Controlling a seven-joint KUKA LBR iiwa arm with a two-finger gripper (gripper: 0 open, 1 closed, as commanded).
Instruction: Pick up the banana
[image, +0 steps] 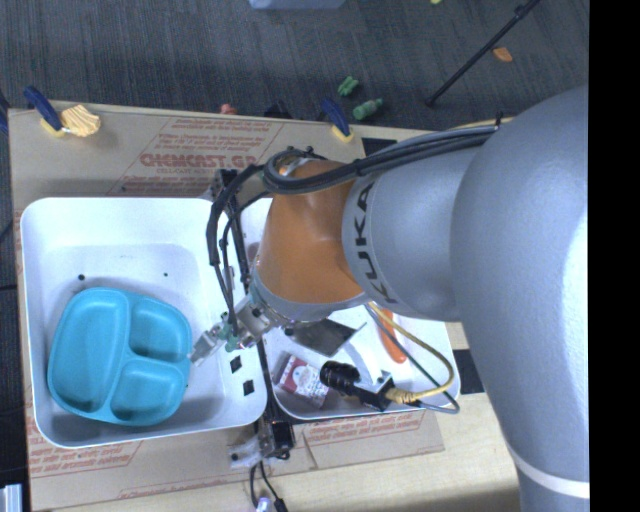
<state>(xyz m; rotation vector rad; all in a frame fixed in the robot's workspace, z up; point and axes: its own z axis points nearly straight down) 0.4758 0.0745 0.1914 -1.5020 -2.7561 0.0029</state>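
Two bins: left bin holds a blue divided tray; right bin mostly under the arm.
Claw: low over the bins' shared wall, likely mid-reach; spread or pinched, cannot tell.
Banana: cannot locate; probably hidden beneath the arm.

The grey KUKA arm comes in from the right of the camera view, its bulk taking up the upper right and centre. The orange band sits just above the wrist, with black cables looped over it and down its left side. Below the band the gripper points down and to the left — small and partly hidden, so its state cannot be read.
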